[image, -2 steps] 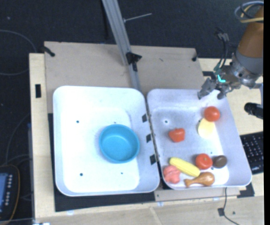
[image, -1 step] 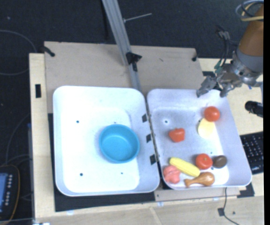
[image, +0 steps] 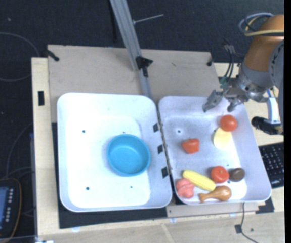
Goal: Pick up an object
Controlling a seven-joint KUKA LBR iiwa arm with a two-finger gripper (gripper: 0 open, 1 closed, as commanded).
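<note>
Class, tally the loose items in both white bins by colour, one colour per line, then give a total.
Blue: 1, bowl
Red: 3, at
Yellow: 2, banana, pale piece
Pink: 1
Brown: 2, drumstick, dark round piece
Total: 9

A robot arm [image: 266, 49] with a rounded, bulky body. Its upper segment is orange-tan, capped by a pale grey ring, and the section below it is grey metal. Thin dark cables run down the left side of the wrist, and a light-coloured hose loops over the top. At the tip sits a small grey end effector [image: 221, 103] with two short, dark-tipped fingers [image: 209, 104] on a compact metallic block.
</note>
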